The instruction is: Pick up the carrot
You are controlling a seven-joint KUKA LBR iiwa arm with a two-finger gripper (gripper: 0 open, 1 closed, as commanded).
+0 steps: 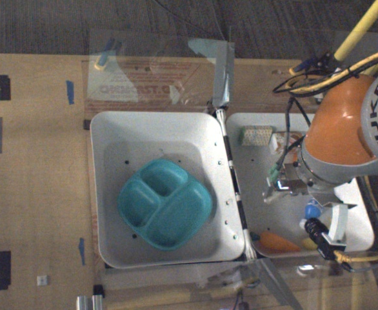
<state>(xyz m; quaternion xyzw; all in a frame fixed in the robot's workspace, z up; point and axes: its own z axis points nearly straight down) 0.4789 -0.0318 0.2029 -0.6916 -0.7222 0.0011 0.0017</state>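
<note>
The orange carrot (278, 241) lies along the front wall of the right bin (253, 173), near its left corner. My gripper (277, 187) hangs over the middle of that bin, behind the carrot and apart from it, under the grey and orange wrist. Nothing is visibly held in it.
The left bin (108, 141) holds a teal divided plate (165, 203). In the right bin a pale sponge (257, 135) lies at the back, with a white and red item (283, 141) beside it. A blue item (312, 209) and a small yellow piece (309, 243) lie right of the carrot.
</note>
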